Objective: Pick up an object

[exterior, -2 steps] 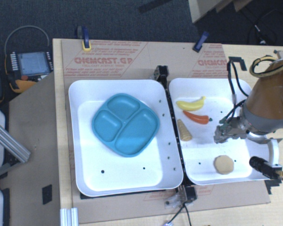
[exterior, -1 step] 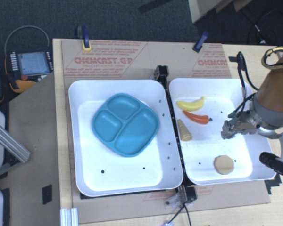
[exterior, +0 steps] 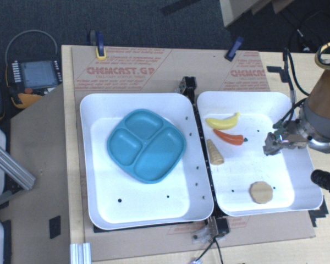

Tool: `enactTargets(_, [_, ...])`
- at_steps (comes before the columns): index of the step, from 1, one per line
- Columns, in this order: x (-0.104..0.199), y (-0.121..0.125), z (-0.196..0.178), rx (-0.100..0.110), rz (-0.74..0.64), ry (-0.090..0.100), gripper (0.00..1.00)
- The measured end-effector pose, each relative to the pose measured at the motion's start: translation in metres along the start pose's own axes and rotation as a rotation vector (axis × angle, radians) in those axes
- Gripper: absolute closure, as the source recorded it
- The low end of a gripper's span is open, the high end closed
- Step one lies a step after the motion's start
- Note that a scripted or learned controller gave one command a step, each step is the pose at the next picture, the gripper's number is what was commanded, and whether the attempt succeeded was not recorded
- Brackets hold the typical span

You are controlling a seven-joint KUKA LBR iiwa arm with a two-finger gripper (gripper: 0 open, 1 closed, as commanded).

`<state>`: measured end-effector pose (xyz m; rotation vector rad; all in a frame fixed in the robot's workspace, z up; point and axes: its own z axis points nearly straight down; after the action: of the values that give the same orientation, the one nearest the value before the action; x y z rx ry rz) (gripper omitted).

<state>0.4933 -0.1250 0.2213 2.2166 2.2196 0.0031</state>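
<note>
Hovering over the right-hand part of the right bin [exterior: 302, 202], the gripper [exterior: 276, 142] shows as a dark cluster of metal and cabling below the grey wrist, and from my seat I cannot tell how it is set, because the parts blur together against the white floor. I see nothing caught in it. Its tip points toward the middle of that bin, where the candidate objects lie. Nearest to it is a red pepper [exterior: 230, 137], lying roughly level, with its stem end toward the gripper but apart from it. Just above the pepper sits a yellow banana [exterior: 223, 121], curved, its near edge almost touching the pepper's left end. Below and left of those two, close to the bin's left wall, I make out a pale tan cone-shaped item [exterior: 214, 152] with its narrow end pointing up the view. Well apart from the rest, near the bin's lower edge, rests a round tan cookie-like disc [exterior: 260, 192], lying flat. In the left bin [exterior: 99, 202] a blue divided plate [exterior: 147, 146] lies turned at an angle, its three compartments bare. Both bins stand side by side on a cardboard sheet [exterior: 154, 65] printed with red lettering, held by clamps along its top edge.
</note>
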Motion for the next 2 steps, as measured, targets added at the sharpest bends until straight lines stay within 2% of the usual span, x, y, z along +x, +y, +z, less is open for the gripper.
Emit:
enactTargets(1, [-0.001, -0.001, -0.063, -0.001, 0.0, 0.0, 1.0])
enactTargets(2, [0.052, 0.013, -0.059, 0.002, -0.001, 0.001, 1.0])
